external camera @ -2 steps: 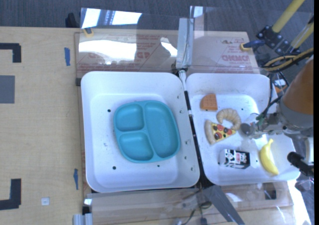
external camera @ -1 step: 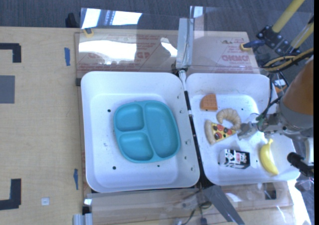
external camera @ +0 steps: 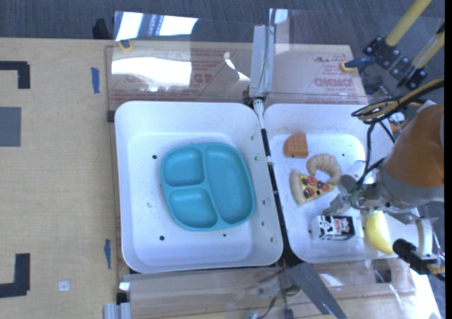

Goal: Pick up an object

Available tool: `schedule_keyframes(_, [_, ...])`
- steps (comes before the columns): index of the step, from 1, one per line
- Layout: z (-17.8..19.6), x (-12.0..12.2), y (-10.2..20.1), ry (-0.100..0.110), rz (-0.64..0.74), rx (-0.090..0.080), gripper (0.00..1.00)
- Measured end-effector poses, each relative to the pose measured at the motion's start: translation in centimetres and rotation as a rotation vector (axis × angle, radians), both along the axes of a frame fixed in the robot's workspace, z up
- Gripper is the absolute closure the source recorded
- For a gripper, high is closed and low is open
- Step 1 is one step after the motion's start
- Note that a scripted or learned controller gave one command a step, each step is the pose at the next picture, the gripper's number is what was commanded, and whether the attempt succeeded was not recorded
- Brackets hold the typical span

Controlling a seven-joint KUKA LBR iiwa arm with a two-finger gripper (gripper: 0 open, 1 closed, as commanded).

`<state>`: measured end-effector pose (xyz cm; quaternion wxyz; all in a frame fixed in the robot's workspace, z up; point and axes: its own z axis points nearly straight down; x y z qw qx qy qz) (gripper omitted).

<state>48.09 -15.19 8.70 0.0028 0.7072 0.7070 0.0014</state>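
The right bin [external camera: 353, 142] holds a slice of toy pizza [external camera: 308, 187], a toy croissant [external camera: 324, 164] touching its top, an orange waffle piece [external camera: 296, 145] farther back, a little black and white carton [external camera: 335, 227] near the front, and a yellow banana [external camera: 378, 232] just beside the carton. The gripper [external camera: 347, 200] hangs low between the pizza and the carton, but I cannot tell if it is grabbing anything. The left bin [external camera: 141, 127] has a blue plate [external camera: 207, 185] with three sections.
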Motion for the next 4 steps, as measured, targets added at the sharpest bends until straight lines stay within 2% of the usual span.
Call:
schedule_keyframes(1, [0.0,1.6,2.9,-0.002,0.002,-0.001,0.00])
schedule_keyframes(2, [0.0,8.0,5.9,-0.002,0.004,0.002,0.00])
schedule_keyframes(3, [1.2,8.1,5.9,-0.006,0.006,0.001,1.00])
schedule_keyframes(4, [10.1,11.1,15.1,-0.002,0.010,0.006,1.00])
